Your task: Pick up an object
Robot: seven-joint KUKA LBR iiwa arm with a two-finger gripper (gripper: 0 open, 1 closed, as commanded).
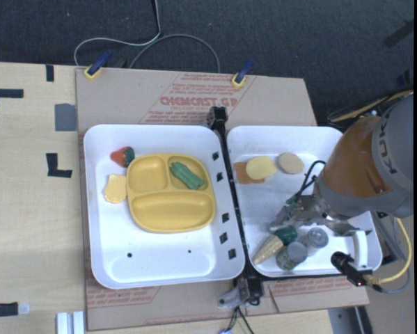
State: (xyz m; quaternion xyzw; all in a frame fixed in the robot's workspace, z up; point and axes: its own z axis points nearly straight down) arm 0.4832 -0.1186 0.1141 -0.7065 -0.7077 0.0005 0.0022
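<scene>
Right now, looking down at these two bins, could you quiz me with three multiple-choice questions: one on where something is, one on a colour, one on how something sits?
1. Where does the green pickle-like piece lie?
A. In an upper compartment of the yellow divided plate
B. Loose on the floor of the right bin
C. On the cardboard outside the bins

2. What colour is the band on the arm above the wrist?
A. Blue
B. Orange
C. Green

3. How does the ice-cream cone sit?
A. Upright on its tip
B. Lying on its side in the right bin
C. Stacked on the yellow plate

Answers: 1 A, the green piece rests inside the plate's upper right section. 2 B, the band is plainly orange. 3 B, the cone lies flat near the bin's front edge, below the tool.
</scene>
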